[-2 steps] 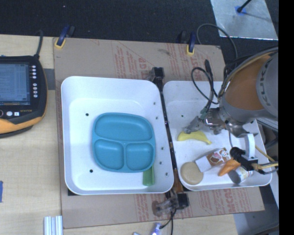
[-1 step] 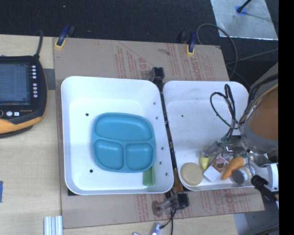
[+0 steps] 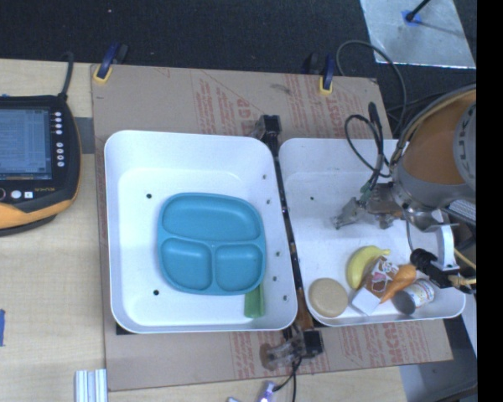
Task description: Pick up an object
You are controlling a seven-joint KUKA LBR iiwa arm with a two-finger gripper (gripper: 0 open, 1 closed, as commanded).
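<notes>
A: Where is the grey two-finger gripper (image 3: 352, 216) right now?

B: Low over the bare floor of the right-hand shallow white bin (image 3: 318, 162), reaching in from the right, upper middle of that bin. Nothing sits between its fingers; whether they stand wide or narrow I cannot tell (the metal parts blur together).

A: And the things to pick?

B: All in the near right corner of that bin. A curved yellow banana (image 3: 365, 265) lies nearest the gripper, though apart from it. Just beside it, a round tan disc (image 3: 327, 297), a small white and red carton (image 3: 375, 285), an orange carrot-shaped piece (image 3: 399, 280) and a small grey can on its side (image 3: 411, 297).

A: The left white bin (image 3: 121, 224)?

B: It holds a blue three-compartment plastic plate (image 3: 210, 242), with a green block (image 3: 253, 302) touching its near right edge.
</notes>
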